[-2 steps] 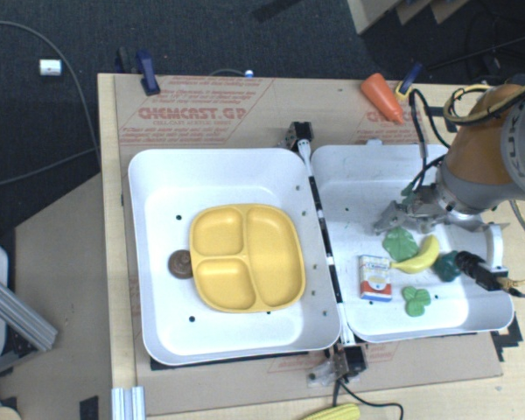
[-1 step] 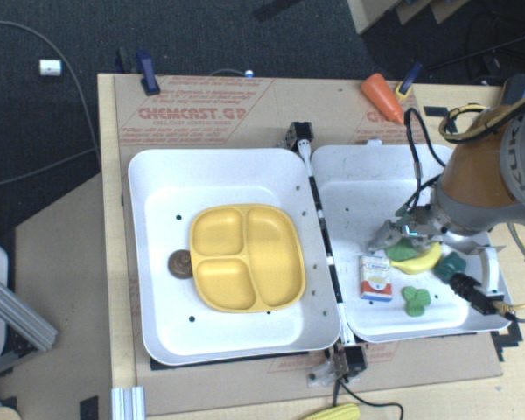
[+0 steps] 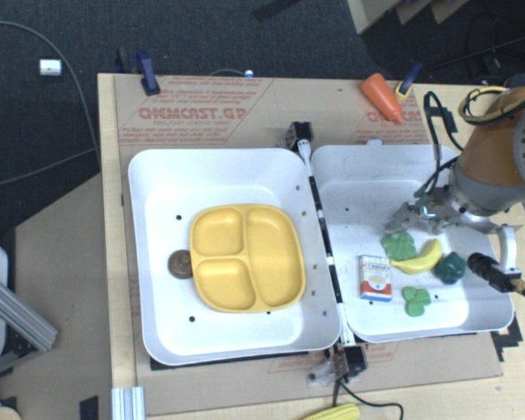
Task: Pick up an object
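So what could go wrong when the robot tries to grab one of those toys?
The banana lies touching green pieces, so the gripper might pinch two toys at once, or just push them apart. The toys also sit crowded together in the right bin, and a nudge could slide the small carton away.

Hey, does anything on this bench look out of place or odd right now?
One thing: an orange carrot lies on the bench behind the right bin, outside both bins. In the left bin, a small brown round thing sits half tucked under the left edge of the yellow divided plate. Nothing looks spilled or broken.
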Controlling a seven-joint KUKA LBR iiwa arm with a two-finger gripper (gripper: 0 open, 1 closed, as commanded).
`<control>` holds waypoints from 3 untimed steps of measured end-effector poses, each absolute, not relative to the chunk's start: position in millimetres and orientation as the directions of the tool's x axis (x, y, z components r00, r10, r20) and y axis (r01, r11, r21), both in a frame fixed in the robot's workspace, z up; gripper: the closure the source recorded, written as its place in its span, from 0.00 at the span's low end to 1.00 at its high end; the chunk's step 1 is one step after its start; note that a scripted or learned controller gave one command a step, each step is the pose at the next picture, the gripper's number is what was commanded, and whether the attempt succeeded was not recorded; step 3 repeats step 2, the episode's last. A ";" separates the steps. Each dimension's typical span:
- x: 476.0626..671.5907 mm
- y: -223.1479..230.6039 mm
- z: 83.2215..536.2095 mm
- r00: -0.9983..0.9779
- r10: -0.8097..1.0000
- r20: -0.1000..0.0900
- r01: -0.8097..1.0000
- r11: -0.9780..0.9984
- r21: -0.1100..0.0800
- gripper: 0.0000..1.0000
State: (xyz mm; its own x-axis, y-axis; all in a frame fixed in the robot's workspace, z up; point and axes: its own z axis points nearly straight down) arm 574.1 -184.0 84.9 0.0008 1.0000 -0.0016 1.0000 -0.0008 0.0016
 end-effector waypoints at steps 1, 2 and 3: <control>555.4 -107.5 84.3 -0.001 1.000 0.002 1.000 0.001 -0.002 0.00; 555.9 -107.9 94.4 0.000 1.000 0.001 1.000 0.000 0.000 1.00; 555.9 -107.9 94.4 0.000 1.000 0.001 1.000 0.000 0.000 1.00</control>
